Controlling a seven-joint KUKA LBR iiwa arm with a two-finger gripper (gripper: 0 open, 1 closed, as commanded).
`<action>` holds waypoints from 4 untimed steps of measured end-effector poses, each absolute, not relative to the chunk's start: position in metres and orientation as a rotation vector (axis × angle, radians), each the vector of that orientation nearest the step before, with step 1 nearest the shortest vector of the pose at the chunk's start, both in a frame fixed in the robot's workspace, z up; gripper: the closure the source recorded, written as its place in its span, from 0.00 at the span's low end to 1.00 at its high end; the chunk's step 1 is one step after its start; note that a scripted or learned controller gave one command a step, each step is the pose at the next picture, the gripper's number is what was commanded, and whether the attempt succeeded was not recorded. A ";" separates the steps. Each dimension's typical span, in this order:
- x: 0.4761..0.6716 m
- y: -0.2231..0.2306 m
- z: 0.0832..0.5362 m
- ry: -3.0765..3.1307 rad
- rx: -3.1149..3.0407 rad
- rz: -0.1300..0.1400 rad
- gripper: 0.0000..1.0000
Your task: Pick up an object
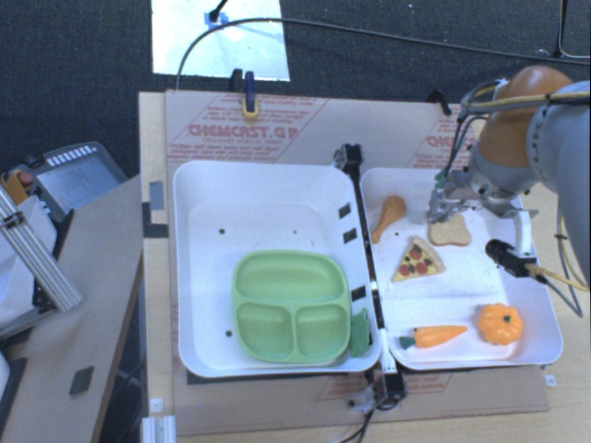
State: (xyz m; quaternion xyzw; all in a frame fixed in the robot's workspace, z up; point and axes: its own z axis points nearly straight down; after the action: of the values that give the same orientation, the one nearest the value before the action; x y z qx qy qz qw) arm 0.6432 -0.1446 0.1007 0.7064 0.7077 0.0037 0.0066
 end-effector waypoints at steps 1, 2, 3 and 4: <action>0.636 -0.149 0.148 2.219 2.220 0.003 1.00; 0.643 -0.157 0.205 2.220 2.217 0.004 1.00; 0.640 -0.156 0.248 2.223 2.214 0.004 1.00; 0.623 -0.108 0.238 2.228 2.215 0.000 1.00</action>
State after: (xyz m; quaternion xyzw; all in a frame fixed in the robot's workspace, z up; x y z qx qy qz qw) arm 0.6227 -0.1083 0.2384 0.7050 0.7093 0.0001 0.0000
